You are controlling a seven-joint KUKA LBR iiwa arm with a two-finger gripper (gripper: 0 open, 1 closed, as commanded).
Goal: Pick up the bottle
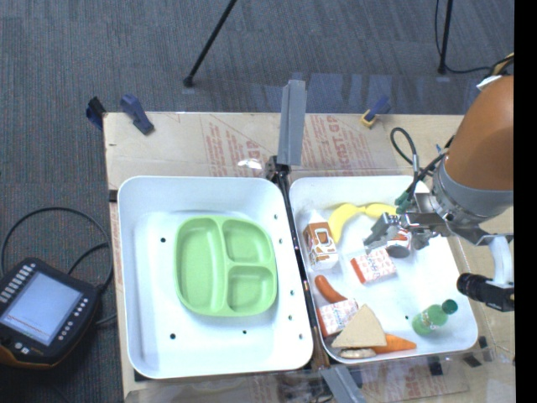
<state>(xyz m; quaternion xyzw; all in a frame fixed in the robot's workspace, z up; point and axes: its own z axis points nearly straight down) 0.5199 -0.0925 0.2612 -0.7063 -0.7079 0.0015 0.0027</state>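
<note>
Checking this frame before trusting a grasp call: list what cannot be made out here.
- Claw: open or shut is unreadable in the camera view; its parts blur into the dark wrist hardware.
- Bottle: label too small to read.
- Small cartons: print too small.
- Item under the sandwich: mostly covered by it.

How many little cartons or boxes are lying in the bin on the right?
3. One small carton sits near the bin's left wall beside the banana; a red-and-white box lies mid-bin below the pincer; another box lies lower left by the sandwich. The arm may hide more.
</note>
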